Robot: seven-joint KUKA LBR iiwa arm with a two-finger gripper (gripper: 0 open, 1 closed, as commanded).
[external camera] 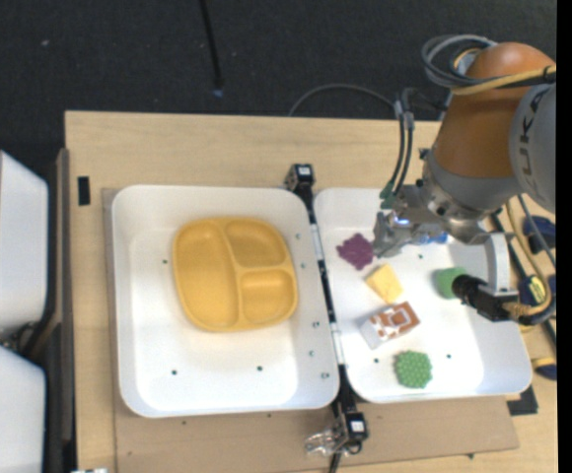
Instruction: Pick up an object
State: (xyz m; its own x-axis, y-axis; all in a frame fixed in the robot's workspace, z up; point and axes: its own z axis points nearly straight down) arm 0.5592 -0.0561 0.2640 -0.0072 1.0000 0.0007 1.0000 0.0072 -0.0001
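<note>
Gripper (396, 227): you can't tell its jaw state from above.
Targets: purple piece (356, 251) just left; yellow block (386, 283) nearer.
Advice: centre over one piece, clear of the divider, then descend.

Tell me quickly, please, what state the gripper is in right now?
Gripper: cannot be told; it hovers over the right bin, near the purple object and yellow block.

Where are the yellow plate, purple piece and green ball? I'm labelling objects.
yellow plate (235, 272), camera view, centre divider
purple piece (355, 251), camera view, its middle
green ball (413, 369), camera view, its bumpy top
</note>
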